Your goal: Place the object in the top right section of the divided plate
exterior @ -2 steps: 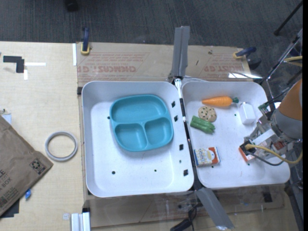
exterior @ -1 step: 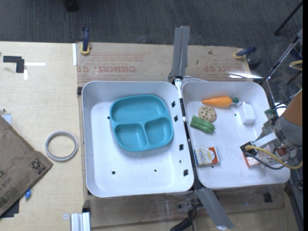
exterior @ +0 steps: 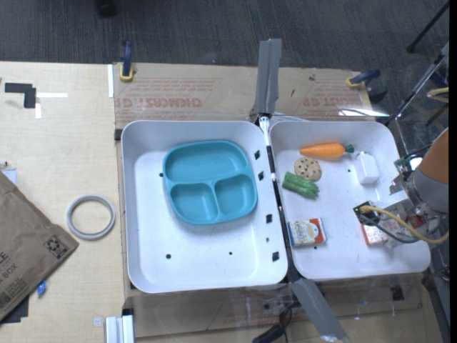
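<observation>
The blue divided plate (exterior: 209,181) lies in the left bin (exterior: 143,256), with one wide section at the back and two smaller ones in front; nothing is in it. My gripper (exterior: 391,224) hangs low over the right bin's (exterior: 343,259) front right corner, reaching in from the right. A small red and white packet (exterior: 374,236) lies right beside it; I cannot tell if it is touched. Also in the right bin are an orange carrot (exterior: 323,150), a speckled cookie (exterior: 307,167), a green pea pod (exterior: 300,186), a white block (exterior: 367,168) and a small printed carton (exterior: 306,232).
A roll of tape (exterior: 91,216) and a brown cardboard box (exterior: 25,252) lie on the bench left of the bins. The ridge where the two bins meet (exterior: 273,191) runs between the plate and the loose items.
</observation>
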Action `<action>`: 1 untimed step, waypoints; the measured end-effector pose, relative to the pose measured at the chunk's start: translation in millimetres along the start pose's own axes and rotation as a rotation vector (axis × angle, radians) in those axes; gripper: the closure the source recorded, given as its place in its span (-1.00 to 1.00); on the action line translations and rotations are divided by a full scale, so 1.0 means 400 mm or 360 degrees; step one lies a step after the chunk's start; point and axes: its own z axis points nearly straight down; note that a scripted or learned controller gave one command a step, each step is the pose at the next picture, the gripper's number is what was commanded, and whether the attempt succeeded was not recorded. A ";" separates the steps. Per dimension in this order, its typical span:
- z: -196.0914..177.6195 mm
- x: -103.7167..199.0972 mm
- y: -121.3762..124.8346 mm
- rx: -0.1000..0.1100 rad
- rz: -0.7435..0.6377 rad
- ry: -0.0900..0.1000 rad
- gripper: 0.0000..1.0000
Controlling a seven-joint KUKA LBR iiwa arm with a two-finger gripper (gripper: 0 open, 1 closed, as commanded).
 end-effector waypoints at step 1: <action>-0.285 0.026 -0.135 -0.0045 0.0023 -0.0012 1.00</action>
